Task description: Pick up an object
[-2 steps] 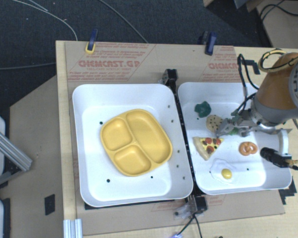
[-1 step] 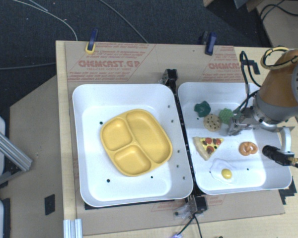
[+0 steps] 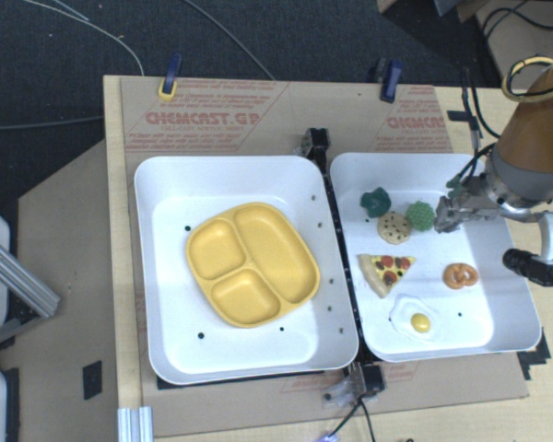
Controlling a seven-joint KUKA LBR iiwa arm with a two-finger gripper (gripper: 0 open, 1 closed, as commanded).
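Nearest the lens, at the bench's lower edge, a black clamp (image 3: 369,378) grips the seam between the two bins, with wires trailing off the bottom of the frame and cut short there. Just above it sits the right bin (image 3: 511,334), whose far right rim is partly covered by the arm. Within that bin, a fried egg (image 3: 416,320) lies at about six o'clock, a pizza slice (image 3: 384,272) at eight o'clock, a pretzel (image 3: 459,275) near the centre-right, a cookie (image 3: 394,227) at ten o'clock with a dark green piece (image 3: 376,202) just beyond it toward eleven, and a lighter green broccoli (image 3: 420,215) beside the cookie, close to touching it. The gripper (image 3: 448,217) hangs at the broccoli's three o'clock side, right next to it; its fingers are small, dark and blurred against the wrist hardware, so how far apart they stand, and whether anything sits between them, cannot be told. The arm (image 3: 530,145) leaves the frame at the right edge, its upper links cut off. In the left bin (image 3: 157,247) a yellow divided tray (image 3: 251,263) rests tilted, three compartments showing. Two blue-handled clamps (image 3: 170,76) hold the cardboard sheet (image 3: 258,109) at twelve o'clock.
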